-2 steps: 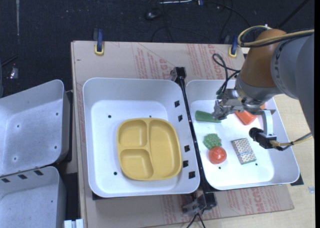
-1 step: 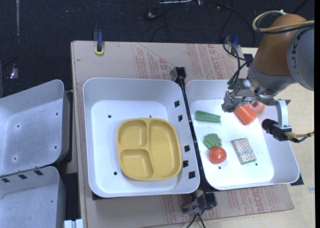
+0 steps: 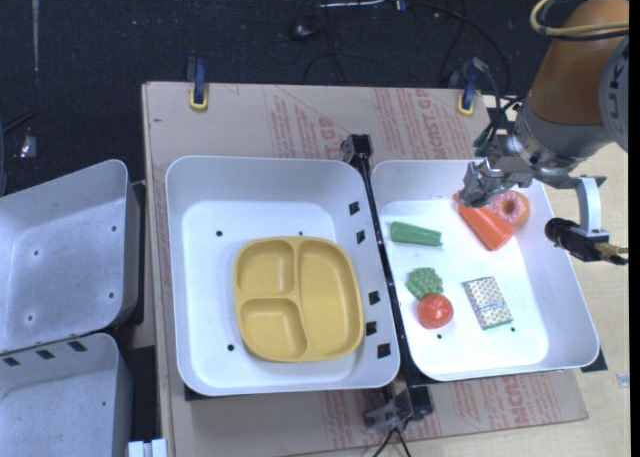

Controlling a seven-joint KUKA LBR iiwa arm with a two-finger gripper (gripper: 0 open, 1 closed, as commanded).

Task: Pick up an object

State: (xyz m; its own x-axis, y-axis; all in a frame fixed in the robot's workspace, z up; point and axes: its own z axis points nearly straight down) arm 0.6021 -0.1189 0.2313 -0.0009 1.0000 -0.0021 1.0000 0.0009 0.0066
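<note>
My gripper (image 3: pixel 482 188) hangs low over the far part of the right bin (image 3: pixel 560 335), directly at the upper end of an orange carrot-like piece (image 3: pixel 488 226). A pink ring-shaped doughnut (image 3: pixel 513 207) lies right beside it. Further into the bin lie a green bar (image 3: pixel 415 234), a green broccoli piece (image 3: pixel 424 279), a red tomato (image 3: pixel 434 311) and a small patterned box (image 3: pixel 487 302). The grey wrist hides the fingertips, so contact with the carrot cannot be judged.
The left bin (image 3: pixel 200 245) holds a yellow divided plate (image 3: pixel 298 298). A black divider (image 3: pixel 372 235) runs between the bins. The arm's orange band (image 3: pixel 575 55) rises at the right. Two more white trays (image 3: pixel 60 245) sit off the bench at the left.
</note>
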